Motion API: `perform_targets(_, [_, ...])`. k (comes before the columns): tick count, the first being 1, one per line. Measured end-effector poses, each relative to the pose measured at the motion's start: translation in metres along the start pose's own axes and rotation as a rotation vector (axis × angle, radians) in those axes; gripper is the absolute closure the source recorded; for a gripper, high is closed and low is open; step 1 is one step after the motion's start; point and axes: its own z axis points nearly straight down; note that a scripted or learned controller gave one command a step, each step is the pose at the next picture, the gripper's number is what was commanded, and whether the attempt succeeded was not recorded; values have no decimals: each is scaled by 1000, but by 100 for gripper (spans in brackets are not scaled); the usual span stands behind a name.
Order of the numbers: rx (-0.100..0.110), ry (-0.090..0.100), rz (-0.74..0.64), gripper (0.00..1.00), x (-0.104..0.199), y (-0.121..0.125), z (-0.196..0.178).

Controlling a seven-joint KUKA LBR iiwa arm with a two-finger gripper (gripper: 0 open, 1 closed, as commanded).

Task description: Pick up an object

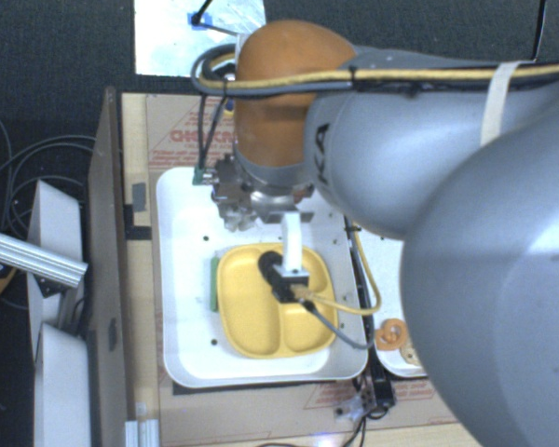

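Note:
A yellow divided plate (261, 310) lies in the near half of the left white bin (182, 250). A thin green object (212, 282) peeks out along the plate's left edge. My gripper (250, 210) hangs over the far part of this bin, just beyond the plate's far rim, under the orange band of the arm. The wrist hides what lies directly beneath it.
The grey arm covers most of the right bin (405, 361); a small round orange object (389, 333) shows at that bin's near left corner. A raised divider runs between the bins. Cardboard lines the bench around them.

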Motion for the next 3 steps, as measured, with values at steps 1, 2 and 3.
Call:
perform_targets(1, [1, 0, 8, 100, 0, 17, -6])
perform_targets(2, [7, -2, 13, 100, -1, -6, 31])
perform_targets(3, [4, -1, 12, 0, -1, -5, 29])
